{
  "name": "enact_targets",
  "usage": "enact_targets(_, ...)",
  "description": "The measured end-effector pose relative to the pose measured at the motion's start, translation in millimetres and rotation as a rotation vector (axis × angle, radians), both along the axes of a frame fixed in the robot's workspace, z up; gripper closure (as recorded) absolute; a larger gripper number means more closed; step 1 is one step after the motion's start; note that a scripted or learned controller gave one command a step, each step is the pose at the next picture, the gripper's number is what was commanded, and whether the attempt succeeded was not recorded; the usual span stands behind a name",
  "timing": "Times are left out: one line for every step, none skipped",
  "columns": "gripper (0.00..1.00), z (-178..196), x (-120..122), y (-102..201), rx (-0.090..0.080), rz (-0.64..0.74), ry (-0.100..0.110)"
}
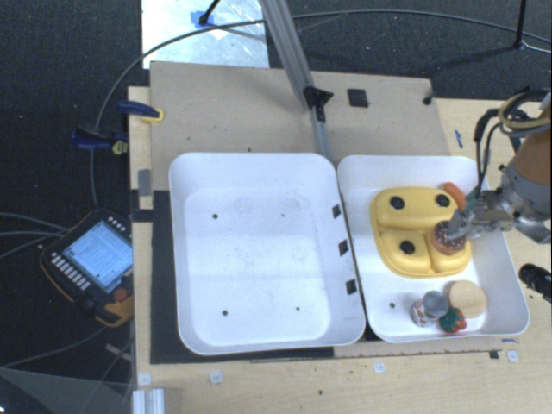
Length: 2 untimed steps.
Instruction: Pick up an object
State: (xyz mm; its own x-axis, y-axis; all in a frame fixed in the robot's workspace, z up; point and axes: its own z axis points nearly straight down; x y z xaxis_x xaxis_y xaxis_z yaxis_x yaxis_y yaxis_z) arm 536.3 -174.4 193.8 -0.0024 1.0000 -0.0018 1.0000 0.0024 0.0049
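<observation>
A dark, speckled floor (60,41) surrounds the whole scene, with black cables running across it at twelve and nine o'clock. On it rests a tan bench board (259,110), its bare stretch widest toward twelve o'clock, edged by a dark mat (159,317) along the nine and six o'clock sides. A pale, shiny sheet (203,20) lies beyond the board at eleven o'clock, and a grey pole (289,41) slants down from twelve o'clock to a black bracket near the bins. The left white bin (259,253) fills the centre of the view; the right white bin (492,313) sits touching it at three o'clock, joined by small black clips. In the right bin, a yellow moulded toy (410,231) with three dark round holes lies in the twelve o'clock half. The grey arm (530,188) reaches in from three o'clock, and its gripper (453,231) hangs over the toy's three o'clock edge, above a small reddish-brown round object (448,242); whether anything sits between the fingers, I cannot tell. At the bin's six o'clock side lie a tan round block (468,297), a small grey-topped jar (427,307) and a green-and-red piece (452,321), close together. A handheld pendant (90,261) with a lit screen rests on the floor at nine o'clock, and blue-and-yellow clamps (129,119) grip the board at ten o'clock.
</observation>
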Motion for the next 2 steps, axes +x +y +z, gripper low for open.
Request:
enact_targets(1.0, 54.3, 1.8, -0.4, 0.0, 0.002, -0.003)
enact_targets(1.0, 56.1, 11.5, 45.9, 0.003, 0.007, 0.002)
